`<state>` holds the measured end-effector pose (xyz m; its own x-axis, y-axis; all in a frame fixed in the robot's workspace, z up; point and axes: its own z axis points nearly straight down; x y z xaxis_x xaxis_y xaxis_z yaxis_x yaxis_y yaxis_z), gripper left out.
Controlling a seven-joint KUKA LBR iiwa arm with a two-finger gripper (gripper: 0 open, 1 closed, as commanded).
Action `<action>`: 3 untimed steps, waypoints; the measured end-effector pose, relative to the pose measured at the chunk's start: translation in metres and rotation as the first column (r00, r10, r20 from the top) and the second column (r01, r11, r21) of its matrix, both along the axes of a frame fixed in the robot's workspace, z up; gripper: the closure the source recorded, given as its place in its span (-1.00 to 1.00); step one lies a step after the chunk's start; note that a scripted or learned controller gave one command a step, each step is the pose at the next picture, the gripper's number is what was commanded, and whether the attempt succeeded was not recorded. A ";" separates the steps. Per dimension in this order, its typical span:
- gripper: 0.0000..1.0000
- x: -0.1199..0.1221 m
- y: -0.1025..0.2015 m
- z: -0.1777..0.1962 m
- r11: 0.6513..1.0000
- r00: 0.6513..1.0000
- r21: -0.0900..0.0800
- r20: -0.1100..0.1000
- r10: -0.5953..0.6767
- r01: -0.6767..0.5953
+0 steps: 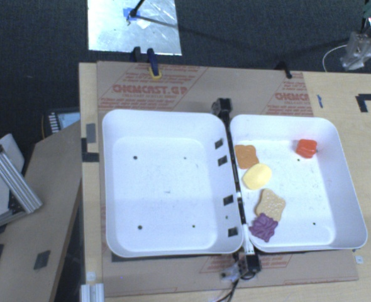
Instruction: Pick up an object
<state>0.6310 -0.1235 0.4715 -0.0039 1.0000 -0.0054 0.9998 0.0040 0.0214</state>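
The right bin holds several small toy foods, most of them along its left side. An orange-brown flat piece lies near the dividing wall, with a pale yellow round piece just below it. Further toward the front sit a tan bread-like slice and a purple grape cluster, which touch each other. A red-orange block sits apart at the bin's back right.
The left bin adjoins the right one along a clipped centre wall. A shiny metal sheet lies on the dark floor behind the bench. An aluminium frame stands at the left, and a metallic fixture with a cable at the top right.
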 end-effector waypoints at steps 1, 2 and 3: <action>1.00 -0.073 -0.020 0.052 1.000 1.000 0.002 -0.011 -0.006 0.006; 1.00 -0.140 -0.088 0.066 1.000 1.000 0.001 -0.016 -0.012 0.012; 1.00 -0.129 0.005 0.064 1.000 1.000 0.007 -0.018 0.009 -0.009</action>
<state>0.5017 -0.1184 0.5352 -0.0126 0.9999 0.0013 0.9999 0.0126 0.0039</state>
